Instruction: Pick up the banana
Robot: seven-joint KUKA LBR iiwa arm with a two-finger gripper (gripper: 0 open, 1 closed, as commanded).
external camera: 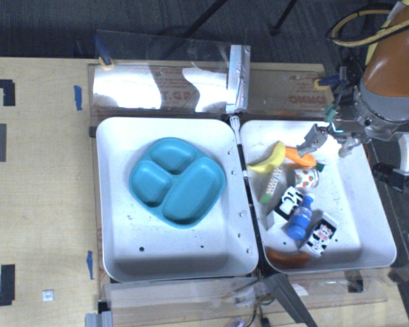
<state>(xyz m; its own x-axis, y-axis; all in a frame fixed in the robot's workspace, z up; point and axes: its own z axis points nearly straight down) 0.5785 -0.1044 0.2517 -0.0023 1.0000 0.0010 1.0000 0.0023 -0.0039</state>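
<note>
Here, banana [271,158] touching orange carrot [300,157], gripper [331,140] spread, nothing grasped, just above both.

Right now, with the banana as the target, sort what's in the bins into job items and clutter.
Job items:
banana, in the right bin
end effector, above that bin's far side

Clutter:
blue divided plate, left bin
orange carrot-like toy
blue bottle
black-and-white cow-pattern toys
</note>
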